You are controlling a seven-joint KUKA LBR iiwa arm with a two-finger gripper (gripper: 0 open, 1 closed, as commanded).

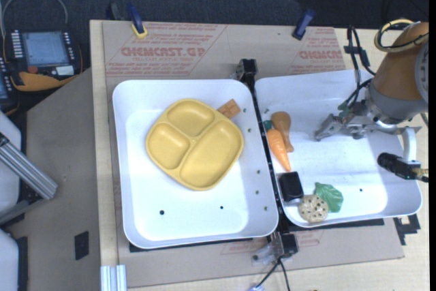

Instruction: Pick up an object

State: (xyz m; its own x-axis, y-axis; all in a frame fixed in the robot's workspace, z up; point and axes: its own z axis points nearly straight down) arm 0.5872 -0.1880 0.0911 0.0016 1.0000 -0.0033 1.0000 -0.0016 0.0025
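Note:
In the right bin (381, 88), my gripper (340, 129) hangs over bare white floor in the upper middle, open, with nothing between its fingers. To its left, along the bin's left wall, lie an orange carrot (278, 148) and a tan piece (281, 122) that touches the carrot's top. Further forward are a black block (291, 185), a round speckled cookie (313, 208) and a green leafy piece (330, 195). The gripper is apart from all of them.
The left bin (136, 201) holds a yellow divided plate (195, 144) with a small brown block (229, 108) at its upper right edge. A black divider (255, 119) runs between the bins. The arm's orange band (398, 75) rises at the right, with cables beside it.

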